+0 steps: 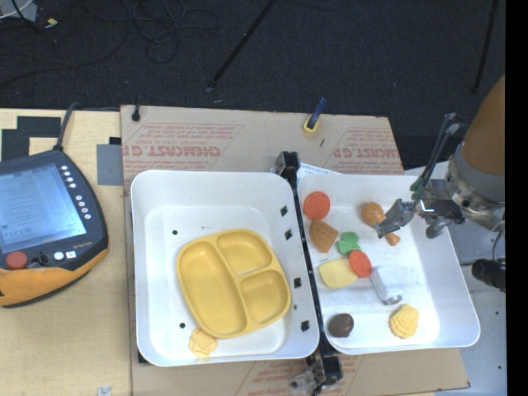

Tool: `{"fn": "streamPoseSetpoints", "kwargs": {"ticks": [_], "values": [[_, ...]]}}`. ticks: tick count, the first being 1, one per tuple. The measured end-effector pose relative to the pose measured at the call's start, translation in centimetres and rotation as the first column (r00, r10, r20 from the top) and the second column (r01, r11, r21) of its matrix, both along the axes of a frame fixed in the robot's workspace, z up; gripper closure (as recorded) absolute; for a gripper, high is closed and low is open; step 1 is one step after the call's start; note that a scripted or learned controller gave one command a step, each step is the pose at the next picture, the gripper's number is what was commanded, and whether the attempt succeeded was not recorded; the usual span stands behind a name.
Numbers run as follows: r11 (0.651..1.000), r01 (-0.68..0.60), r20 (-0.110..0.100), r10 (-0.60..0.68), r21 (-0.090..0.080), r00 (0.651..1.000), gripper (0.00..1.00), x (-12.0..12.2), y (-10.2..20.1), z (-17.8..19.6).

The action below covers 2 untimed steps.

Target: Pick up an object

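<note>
The arm reaches in from the right, hand lowered.

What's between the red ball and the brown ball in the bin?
In the camera view, between the red ball and brown ball lie a brown wedge and yellow piece.

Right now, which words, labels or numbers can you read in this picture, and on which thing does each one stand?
Cardboard sheet under the bins: red print, twice, upside down and too blurred to read with certainty.
Teach pendant screen: lines of text, too small to read.
White bins, yellow divided plate and toy foods: no text visible.
</note>
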<state>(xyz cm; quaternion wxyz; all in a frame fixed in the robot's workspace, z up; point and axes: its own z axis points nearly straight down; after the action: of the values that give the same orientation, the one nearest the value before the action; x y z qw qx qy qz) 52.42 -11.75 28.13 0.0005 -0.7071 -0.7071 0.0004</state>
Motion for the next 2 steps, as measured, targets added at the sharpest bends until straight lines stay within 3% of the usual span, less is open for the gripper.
{"fn": "streamPoseSetpoints", "kwargs": {"ticks": [1,2], "values": [[1.000,-0.002,-0.014,0.002,0.005,1.000,0.00,-1.5,3.0,-16.2],[1.000,0.000,0.006,0.000,-0.001,1.000,0.00,4.0,2.6,-19.3]]}}
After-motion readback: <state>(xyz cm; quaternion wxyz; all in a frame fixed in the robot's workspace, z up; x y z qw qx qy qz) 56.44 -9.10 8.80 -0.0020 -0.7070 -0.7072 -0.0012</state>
